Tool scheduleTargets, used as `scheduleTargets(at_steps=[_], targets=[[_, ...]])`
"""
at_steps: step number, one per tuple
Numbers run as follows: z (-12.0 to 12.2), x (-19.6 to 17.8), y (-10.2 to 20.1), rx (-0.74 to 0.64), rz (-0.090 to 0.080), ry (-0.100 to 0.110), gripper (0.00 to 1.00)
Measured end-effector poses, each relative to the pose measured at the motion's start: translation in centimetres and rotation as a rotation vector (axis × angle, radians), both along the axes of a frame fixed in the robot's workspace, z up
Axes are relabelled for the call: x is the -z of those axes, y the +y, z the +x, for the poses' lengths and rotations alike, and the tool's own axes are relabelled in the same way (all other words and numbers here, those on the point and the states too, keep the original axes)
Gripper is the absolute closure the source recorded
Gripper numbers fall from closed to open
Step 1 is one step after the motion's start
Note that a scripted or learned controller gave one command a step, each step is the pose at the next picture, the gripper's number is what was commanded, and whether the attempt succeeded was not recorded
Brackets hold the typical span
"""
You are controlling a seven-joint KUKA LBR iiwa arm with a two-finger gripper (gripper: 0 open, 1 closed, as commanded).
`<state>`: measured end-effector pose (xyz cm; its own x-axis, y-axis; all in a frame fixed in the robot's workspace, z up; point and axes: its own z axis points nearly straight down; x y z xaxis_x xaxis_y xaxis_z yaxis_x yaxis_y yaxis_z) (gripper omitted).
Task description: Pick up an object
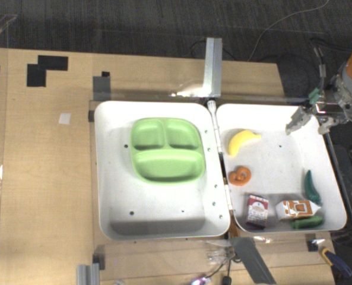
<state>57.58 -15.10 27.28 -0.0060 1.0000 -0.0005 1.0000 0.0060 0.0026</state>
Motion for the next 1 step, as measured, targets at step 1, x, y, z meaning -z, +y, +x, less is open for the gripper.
scheduleTargets(at_steps=[1], targets=[[2.63, 11.66, 4.77, -0.069, 0.001, 0.001, 0.00]])
